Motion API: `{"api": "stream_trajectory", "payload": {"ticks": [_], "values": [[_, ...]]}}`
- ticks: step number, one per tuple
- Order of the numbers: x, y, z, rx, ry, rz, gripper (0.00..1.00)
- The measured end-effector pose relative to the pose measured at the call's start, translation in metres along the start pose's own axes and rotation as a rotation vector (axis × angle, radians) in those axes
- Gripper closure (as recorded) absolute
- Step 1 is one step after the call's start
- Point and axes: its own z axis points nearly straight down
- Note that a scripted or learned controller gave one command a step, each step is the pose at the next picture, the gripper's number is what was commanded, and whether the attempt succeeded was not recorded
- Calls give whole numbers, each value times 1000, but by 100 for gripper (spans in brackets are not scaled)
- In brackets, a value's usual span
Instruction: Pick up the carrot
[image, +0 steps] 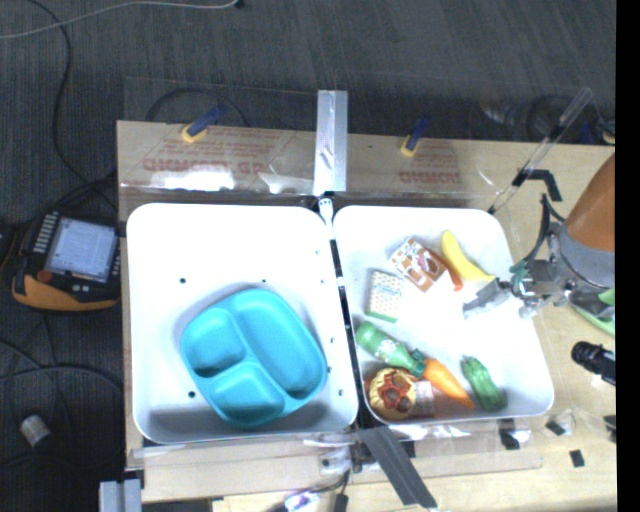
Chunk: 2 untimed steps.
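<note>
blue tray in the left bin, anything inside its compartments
The blue tray lies tilted in the left bin. Its three compartments show bare blue plastic, with no food items in them. What lies under the tray is covered by the tray itself.

Two bins sit side by side: the left bin (150, 300) holds a divided tray (252, 355). In the right bin (500, 240), a carrot (446, 381) lies near the front between a bottle (388, 346) and a cucumber (482, 381), a banana (460, 259) at the far side.
</note>
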Motion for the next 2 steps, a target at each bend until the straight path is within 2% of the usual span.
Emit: {"api": "stream_trajectory", "payload": {"ticks": [1,2], "values": [[85,-35,68,1,0,-206,0],[92,-31,95,-12,-7,-170,0]]}}
